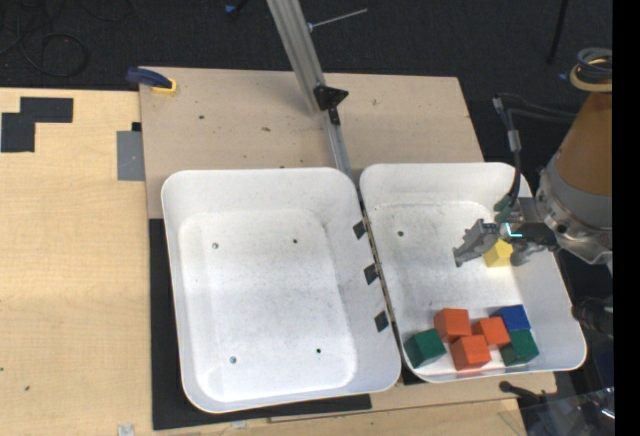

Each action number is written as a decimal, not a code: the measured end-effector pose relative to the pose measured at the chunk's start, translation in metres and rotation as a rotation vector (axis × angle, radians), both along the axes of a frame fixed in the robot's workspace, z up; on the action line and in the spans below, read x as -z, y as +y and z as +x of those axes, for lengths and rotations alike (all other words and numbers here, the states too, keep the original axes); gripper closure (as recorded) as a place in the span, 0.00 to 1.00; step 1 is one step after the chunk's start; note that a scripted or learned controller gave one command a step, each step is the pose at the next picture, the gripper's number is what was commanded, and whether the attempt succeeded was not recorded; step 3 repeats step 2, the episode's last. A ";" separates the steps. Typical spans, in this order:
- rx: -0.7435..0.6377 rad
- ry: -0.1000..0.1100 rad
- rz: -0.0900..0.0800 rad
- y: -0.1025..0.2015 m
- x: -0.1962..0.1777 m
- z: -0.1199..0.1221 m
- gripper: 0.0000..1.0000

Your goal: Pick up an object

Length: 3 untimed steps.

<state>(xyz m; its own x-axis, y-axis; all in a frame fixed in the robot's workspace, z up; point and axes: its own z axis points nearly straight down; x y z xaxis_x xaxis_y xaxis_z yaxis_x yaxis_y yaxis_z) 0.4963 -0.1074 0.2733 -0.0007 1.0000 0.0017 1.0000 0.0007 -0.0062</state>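
Note:
My gripper (478,244) hangs over the right-hand part of the right bin (430,199), reaching in from the right on the grey arm with the orange band (590,139). A small yellow block (498,256) lies right against the gripper's lower side, partly hidden by it. I cannot make out whether the block is gripped or just sits on the bin floor beneath. A cluster of blocks fills the bin's near right corner: three orange ones (470,352), two green ones (426,346) and a blue one (514,317).
The left bin (200,214) stands beside the right one, with black clips (370,274) along the shared wall. An aluminium rail (295,34) slants up from behind the bins. A blue and yellow clamp (152,79) sits at the bench's back left.

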 end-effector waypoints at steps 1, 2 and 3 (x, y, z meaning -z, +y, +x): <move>0.004 -0.004 -0.001 -0.002 -0.002 0.000 0.00; 0.001 0.002 0.000 -0.008 0.045 -0.004 0.00; 0.001 0.002 0.000 -0.008 0.045 -0.004 0.00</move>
